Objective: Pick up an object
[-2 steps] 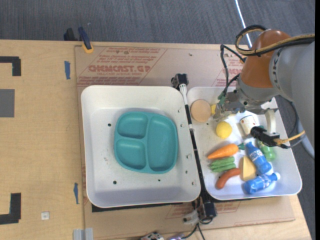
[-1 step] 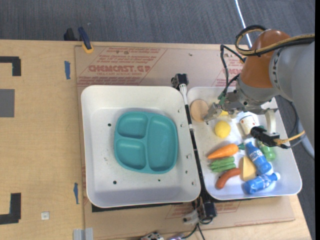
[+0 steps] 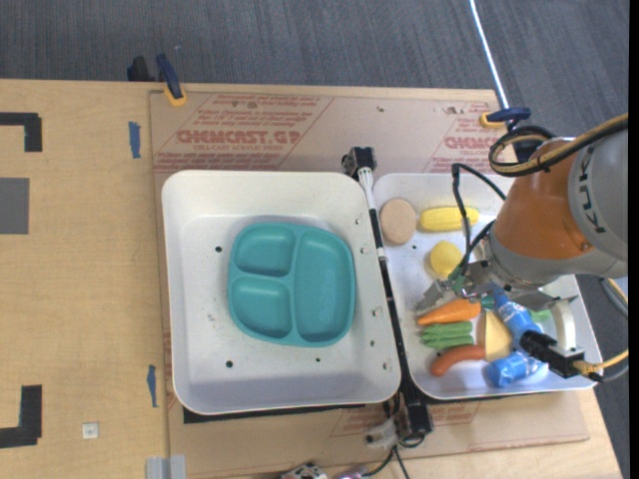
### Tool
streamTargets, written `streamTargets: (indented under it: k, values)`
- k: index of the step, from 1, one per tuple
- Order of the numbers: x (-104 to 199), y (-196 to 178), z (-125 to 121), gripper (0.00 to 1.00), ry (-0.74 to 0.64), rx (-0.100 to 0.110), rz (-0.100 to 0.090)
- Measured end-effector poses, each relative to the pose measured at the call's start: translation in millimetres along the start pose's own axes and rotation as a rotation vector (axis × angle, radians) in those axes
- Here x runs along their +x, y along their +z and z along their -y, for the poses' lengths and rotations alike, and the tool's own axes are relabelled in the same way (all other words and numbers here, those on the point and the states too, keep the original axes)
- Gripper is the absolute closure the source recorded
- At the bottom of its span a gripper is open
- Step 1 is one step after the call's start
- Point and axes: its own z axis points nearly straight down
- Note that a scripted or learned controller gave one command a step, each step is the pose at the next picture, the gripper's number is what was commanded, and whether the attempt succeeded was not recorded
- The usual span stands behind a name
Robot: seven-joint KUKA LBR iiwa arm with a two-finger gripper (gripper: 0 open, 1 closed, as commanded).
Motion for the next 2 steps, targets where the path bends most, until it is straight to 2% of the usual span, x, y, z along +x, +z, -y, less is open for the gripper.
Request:
streamTargets:
  k: [1, 2]
  values:
    - [6, 0, 47, 0.00, 0.498, -0.006, 0.000]
    - [-60, -10, -6, 0.00, 0.544, 0.004, -0.013]
